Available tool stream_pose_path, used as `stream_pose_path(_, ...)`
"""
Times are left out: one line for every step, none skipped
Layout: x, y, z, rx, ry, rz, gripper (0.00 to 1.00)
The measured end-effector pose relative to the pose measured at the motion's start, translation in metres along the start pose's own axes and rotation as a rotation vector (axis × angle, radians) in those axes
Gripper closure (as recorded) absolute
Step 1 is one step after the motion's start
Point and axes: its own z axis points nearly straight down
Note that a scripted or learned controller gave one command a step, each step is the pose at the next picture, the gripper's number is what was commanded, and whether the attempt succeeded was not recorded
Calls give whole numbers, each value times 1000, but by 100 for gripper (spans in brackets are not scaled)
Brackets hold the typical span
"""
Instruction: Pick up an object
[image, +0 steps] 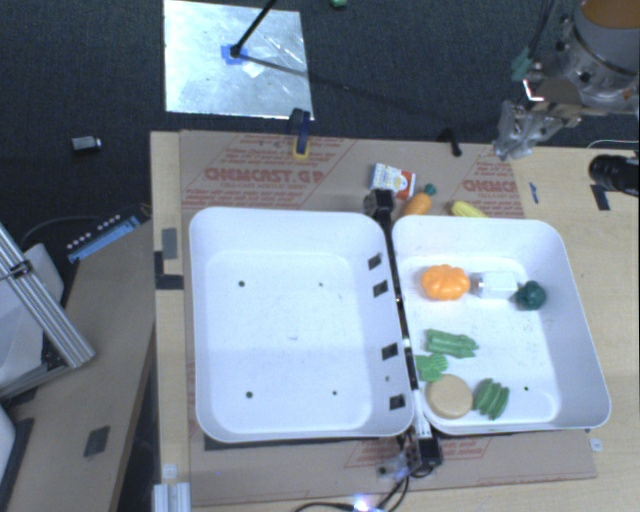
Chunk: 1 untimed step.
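The right bin (560, 330) serves as the landmark here: its rim runs as a rounded white wall on all sides, and its left wall lies against the left bin (285, 320), the two joined along a dark seam with small black clips. Inside the right bin the bare floor is widest along the far wall and in the near right corner, while the things crowd its left and middle. Counted, it holds one orange pumpkin-like piece (444, 282) toward the far left, one white block (497, 284) just to the right of that, one dark green ball (530, 295) touching the block's right end, three green leafy pieces (450, 343) toward the near left, and one tan disc (450, 396) near the front wall between two of those green pieces. Beyond the right bin's far wall, on the surface (250, 165), lie one small carton (391, 179), one orange carrot-like piece (418, 204) and one yellow piece (467, 210), all close to the rim but outside it. The arm (600, 50) comes in above and beyond the right bin's far right corner, its wrist tilted down and to the left, and the pincer (515, 130) hangs well apart from every object, over the surface rather than over the bin; whether its fingers are apart or together cannot be told at this size, and nothing is seen between them.
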Motion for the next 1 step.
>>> stream_pose_path(-27,36,-31,-1,0,4,100)
